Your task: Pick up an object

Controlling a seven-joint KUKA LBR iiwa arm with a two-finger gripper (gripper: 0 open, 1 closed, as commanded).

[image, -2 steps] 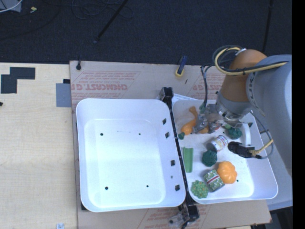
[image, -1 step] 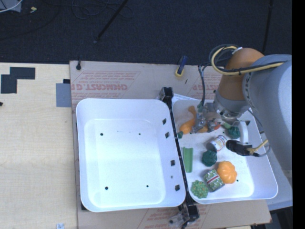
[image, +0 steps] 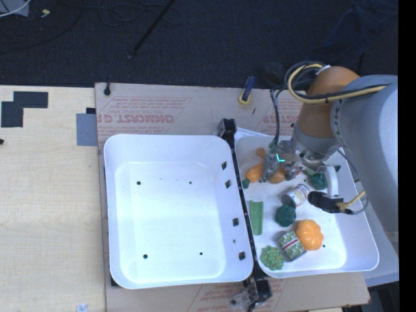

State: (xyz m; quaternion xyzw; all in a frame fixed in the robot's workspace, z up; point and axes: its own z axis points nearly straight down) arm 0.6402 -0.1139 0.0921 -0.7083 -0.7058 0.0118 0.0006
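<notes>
Broadly, the grey arm (image: 364, 129) with its orange band fills the right side of the frame, reaching down toward the upper part of the right bin (image: 364, 255). Left of it, at frame center, lies the left bin (image: 169, 210), a wide white tray with a few dark dots on its floor. Both bins sit on a cardboard sheet (image: 162, 109) over a pale wooden bench (image: 45, 207). The gripper (image: 286, 164) hangs low over the upper middle of the right bin, just beside an orange carrot-like piece (image: 254, 172); whether it is released, clenched or grasping anything I cannot tell. Lower in that bin, toward the lower right of the frame, rests an orange pumpkin-like object (image: 309, 233), touching a green-labelled packet (image: 291, 245). Near them sit a dark green lump (image: 285, 215), a lighter green bumpy piece (image: 272, 258), a green stick (image: 256, 217) along the bin's left wall, and a small white can (image: 298, 194).
</notes>
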